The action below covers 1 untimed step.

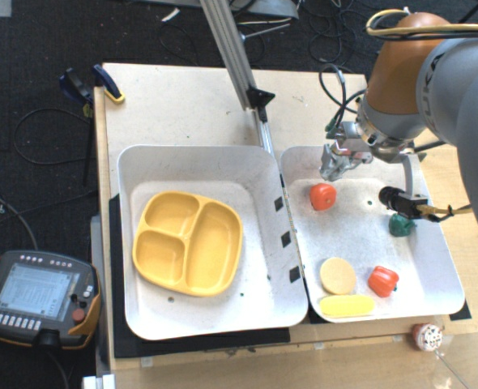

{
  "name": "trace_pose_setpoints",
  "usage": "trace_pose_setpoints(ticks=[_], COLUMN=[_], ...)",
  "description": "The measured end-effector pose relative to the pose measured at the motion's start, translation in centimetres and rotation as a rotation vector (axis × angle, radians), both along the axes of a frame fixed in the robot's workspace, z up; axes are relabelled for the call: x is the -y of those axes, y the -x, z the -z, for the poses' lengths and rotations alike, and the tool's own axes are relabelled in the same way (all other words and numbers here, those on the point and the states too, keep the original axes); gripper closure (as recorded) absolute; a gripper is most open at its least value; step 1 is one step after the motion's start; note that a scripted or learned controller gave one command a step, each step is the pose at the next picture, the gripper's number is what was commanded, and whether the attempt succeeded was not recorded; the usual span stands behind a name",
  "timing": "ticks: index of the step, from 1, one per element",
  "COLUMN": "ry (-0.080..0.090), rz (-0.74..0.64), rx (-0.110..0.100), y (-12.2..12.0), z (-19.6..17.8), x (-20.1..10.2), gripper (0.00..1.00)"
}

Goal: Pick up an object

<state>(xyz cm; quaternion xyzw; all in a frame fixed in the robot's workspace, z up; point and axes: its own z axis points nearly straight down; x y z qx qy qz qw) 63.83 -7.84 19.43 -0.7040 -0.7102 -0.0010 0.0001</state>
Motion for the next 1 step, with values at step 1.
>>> trace_pose_setpoints(ticks=[1], ry=[0.001], rz=[0.002], rx=[0.003], y=[-3.68], z=[-0.13], x=[-3.24], gripper=[1.0])
